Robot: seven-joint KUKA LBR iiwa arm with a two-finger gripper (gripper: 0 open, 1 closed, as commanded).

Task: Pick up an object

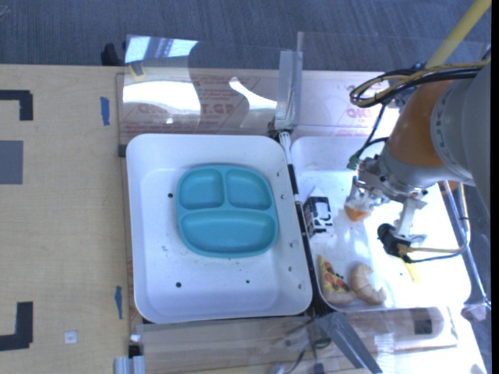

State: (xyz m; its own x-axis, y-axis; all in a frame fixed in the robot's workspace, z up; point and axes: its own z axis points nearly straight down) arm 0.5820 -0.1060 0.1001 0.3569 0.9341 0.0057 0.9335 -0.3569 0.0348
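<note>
We saw the grey two-finger gripper (360, 202) low in the right white bin (448, 283); a small orange object (356, 211) sat at its tip, grip unconfirmed; we could not tell its opening; a beige pastry-like lump (366, 281) lay below, toward the near rim.

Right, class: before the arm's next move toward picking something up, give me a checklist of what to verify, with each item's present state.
1. Objects in right bin: ok, a tan lump and a multicoloured item lie near its front edge.
2. Gripper over the right bin: ok.
3. Object held between fingers: cannot tell; something orange sits at the tip.
4. Blue divided plate lies in the left bin, apart from the arm: ok.
5. Cables near wrist clear of objects: cannot tell.
</note>
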